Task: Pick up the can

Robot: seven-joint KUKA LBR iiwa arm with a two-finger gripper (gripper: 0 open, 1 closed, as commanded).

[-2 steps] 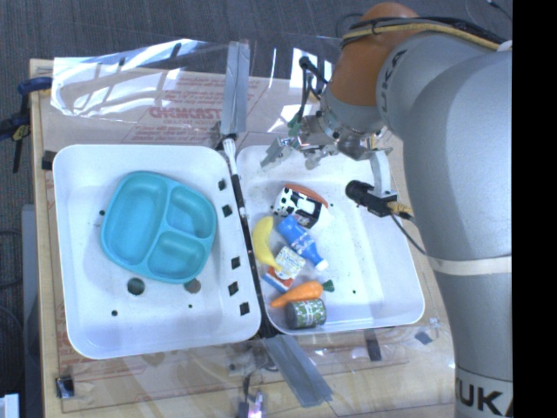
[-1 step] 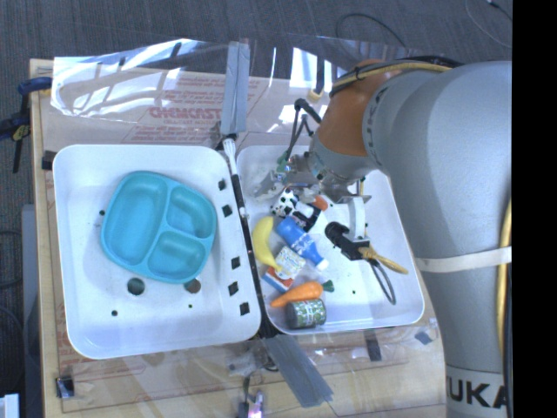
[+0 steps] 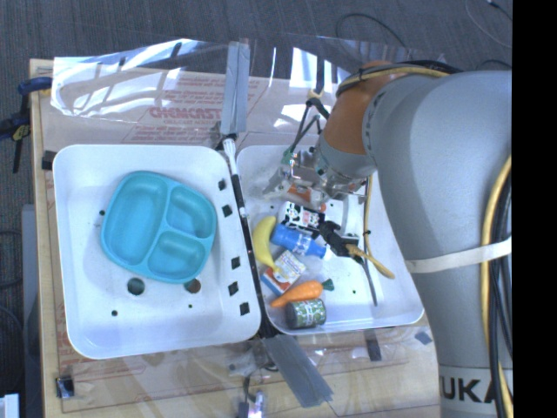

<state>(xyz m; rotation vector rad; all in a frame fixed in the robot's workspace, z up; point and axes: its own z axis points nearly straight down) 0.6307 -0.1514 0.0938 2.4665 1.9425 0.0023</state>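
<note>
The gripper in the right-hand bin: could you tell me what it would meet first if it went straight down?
Probably the blue bottle lying right under the gripper, not the can, which sits nearer the bin's front edge; depth is unclear from above.

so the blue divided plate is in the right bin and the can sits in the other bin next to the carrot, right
Not quite. The camera view shows the blue divided plate in the left bin, not the right one. The rest holds: the can sits in the other bin, next to the carrot.
</note>
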